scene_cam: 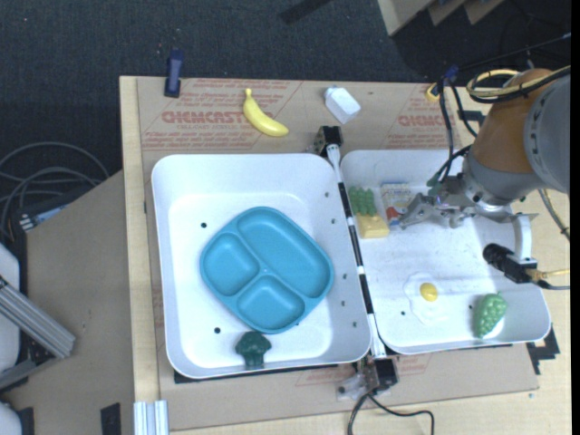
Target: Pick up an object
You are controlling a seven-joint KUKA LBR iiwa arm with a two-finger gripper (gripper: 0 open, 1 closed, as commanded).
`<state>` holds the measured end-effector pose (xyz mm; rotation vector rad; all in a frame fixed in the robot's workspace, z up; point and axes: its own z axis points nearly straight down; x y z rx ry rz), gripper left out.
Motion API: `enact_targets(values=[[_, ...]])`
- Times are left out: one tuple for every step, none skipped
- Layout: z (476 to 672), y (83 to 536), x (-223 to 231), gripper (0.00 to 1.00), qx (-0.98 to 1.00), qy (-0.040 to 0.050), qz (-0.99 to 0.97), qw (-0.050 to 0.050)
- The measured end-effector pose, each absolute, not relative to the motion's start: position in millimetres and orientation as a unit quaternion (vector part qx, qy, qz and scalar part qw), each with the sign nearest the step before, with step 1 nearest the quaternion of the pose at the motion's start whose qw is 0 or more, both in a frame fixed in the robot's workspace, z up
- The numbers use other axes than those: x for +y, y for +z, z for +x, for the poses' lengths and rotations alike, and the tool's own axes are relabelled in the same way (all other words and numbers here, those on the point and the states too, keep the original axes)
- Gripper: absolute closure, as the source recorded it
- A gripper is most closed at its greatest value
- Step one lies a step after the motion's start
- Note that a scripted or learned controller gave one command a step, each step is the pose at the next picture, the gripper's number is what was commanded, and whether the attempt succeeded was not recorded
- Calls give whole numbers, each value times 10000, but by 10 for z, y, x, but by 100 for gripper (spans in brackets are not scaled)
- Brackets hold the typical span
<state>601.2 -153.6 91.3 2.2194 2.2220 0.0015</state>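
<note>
Camera view: end effector [419, 212] low in right bin [535, 320], far-left area; finger opening cannot be told. Yellow block [372, 226] just left. Judgement: centre over block, descend vertically before closing.

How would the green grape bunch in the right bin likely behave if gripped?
The bumpy green grape bunch looks like moulded plastic, so probably light and stiff. Its rounded lumps may slip between fingers, and resting against the right white bin's wall could hamper access.

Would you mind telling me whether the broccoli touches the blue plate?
Apart: the camera view shows a white strip of bin floor between the broccoli and the blue plate.
</note>
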Motion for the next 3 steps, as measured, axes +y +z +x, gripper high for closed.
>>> enact_targets(values=[[6469, 848, -1090, 0, 7078, 5, 7064, 6], [6669, 849, -959, 0, 7075, 5, 7067, 11], [6675, 956, -957, 100, 7079, 8, 7063, 27]])
